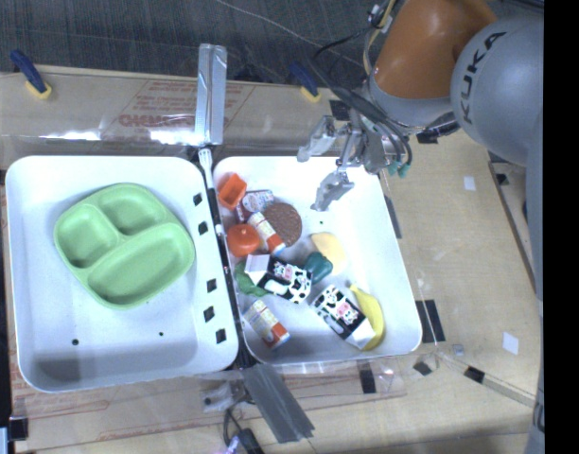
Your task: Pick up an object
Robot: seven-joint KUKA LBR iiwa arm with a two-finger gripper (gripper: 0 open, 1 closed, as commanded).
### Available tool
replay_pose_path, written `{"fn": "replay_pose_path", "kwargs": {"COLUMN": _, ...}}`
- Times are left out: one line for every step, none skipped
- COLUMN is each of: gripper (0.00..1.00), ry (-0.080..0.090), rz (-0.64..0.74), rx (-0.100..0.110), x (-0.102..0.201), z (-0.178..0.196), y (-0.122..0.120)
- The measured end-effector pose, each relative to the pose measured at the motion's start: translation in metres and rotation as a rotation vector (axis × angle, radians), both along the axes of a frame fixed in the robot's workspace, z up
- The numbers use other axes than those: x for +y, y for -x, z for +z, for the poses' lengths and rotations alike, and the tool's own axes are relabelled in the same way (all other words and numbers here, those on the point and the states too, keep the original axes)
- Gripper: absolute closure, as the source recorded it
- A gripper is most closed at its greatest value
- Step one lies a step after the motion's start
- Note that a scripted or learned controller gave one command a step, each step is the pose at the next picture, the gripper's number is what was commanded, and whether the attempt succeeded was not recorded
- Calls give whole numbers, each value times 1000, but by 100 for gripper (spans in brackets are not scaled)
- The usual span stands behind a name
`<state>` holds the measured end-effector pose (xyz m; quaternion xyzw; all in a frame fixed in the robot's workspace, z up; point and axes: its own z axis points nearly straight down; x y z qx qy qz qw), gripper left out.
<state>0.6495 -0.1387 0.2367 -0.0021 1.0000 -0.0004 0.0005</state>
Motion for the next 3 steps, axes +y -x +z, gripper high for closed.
{"fn": "replay_pose_path", "kwargs": {"gripper": 0, "ry": 3, "rz": -9, "rx": -18, "x": 24, "z": -106, "y": -4}}
{"fn": "replay_pose_path", "kwargs": {"gripper": 0, "ry": 15, "rz": 40, "rx": -45, "x": 38, "z": -118, "y": 10}}
{"fn": "replay_pose_path", "kwargs": {"gripper": 0, "ry": 3, "rz": 310, "rx": -6, "x": -25, "z": -107, "y": -7}}
